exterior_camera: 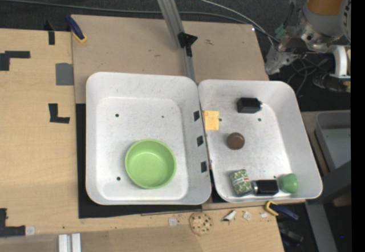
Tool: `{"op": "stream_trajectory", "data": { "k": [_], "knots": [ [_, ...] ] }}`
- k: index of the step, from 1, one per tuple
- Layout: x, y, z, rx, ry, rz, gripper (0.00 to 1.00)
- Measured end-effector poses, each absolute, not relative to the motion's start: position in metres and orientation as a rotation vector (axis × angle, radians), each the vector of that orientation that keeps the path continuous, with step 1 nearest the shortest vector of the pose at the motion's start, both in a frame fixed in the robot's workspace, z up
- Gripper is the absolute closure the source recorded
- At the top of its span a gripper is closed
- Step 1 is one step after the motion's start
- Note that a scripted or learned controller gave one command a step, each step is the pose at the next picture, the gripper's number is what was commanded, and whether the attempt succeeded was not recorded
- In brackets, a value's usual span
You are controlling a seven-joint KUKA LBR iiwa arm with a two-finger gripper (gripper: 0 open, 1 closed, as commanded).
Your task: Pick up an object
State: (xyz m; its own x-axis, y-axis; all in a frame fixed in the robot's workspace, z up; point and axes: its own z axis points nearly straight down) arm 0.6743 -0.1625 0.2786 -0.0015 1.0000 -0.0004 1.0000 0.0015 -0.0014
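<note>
Camera view: small brown round object (pixel 235 141) in right bin (pixel 296 131); arm's fingers indiscernible.

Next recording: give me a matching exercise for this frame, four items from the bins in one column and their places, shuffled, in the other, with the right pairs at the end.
Things:
1. green bowl
2. yellow tag
3. black block
4. brown disc

Places:
A. middle of the right bin
B. far part of the right bin
C. near part of the left bin
D. left edge of the right bin, beside the divide

Pairs: 1-C, 2-D, 3-B, 4-A
</note>
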Motion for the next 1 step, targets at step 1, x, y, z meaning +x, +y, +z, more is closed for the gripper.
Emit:
{"op": "stream_trajectory", "data": {
  "k": [1],
  "knots": [
    [0.6743,-0.1625,0.2786,-2.219,-2.222,0.002,0.0]
  ]
}}
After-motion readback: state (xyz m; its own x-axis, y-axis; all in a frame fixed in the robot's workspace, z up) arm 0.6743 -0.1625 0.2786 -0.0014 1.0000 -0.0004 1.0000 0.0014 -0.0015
